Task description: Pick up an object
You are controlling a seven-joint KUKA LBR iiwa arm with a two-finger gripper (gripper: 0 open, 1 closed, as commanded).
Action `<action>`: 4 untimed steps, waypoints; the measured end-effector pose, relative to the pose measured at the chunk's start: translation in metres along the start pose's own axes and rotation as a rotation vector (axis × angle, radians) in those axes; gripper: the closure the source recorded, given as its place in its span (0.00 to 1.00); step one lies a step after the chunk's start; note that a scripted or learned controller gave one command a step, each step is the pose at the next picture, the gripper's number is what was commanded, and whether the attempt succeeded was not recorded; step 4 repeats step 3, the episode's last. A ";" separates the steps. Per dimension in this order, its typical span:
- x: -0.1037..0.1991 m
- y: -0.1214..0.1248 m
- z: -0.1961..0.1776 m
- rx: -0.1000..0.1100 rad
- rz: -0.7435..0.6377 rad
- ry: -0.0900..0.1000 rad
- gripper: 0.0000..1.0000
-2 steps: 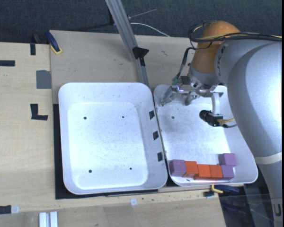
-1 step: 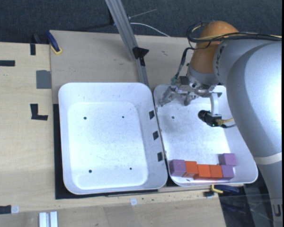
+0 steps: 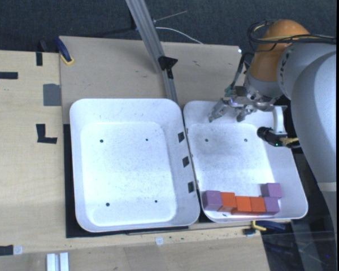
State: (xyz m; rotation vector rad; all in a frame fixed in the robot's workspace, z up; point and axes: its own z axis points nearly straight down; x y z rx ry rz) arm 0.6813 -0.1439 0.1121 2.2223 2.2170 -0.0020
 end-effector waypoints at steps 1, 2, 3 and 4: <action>-0.040 -0.022 0.021 0.005 0.000 0.000 0.00; -0.027 -0.029 0.003 0.001 -0.003 0.002 0.00; 0.008 -0.021 -0.007 0.001 -0.007 0.004 0.00; 0.008 -0.021 -0.007 0.001 -0.007 0.004 0.00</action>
